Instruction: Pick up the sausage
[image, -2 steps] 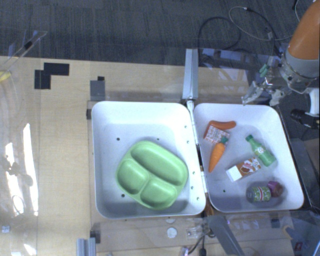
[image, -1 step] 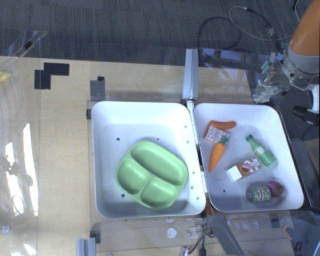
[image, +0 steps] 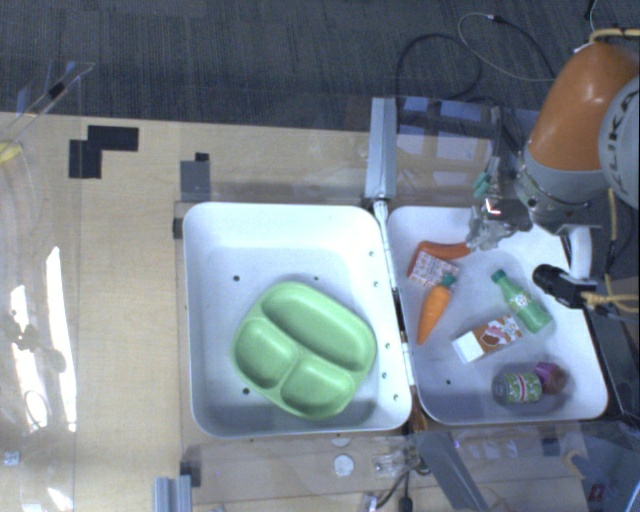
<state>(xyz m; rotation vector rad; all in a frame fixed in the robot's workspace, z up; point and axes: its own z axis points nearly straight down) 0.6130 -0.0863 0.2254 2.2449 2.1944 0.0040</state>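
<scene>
the hand (image: 487, 228) is seen just above the sausage (image: 440, 252), beyond the carrot (image: 433, 308); its opening cannot be told. a centred, straight descent onto the sausage is advised.

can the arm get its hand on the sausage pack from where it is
Probably yes: the hand hangs right beside the sausage pack at the right bin's far end, nothing lies over it, and the carrot only touches its near edge.
</scene>
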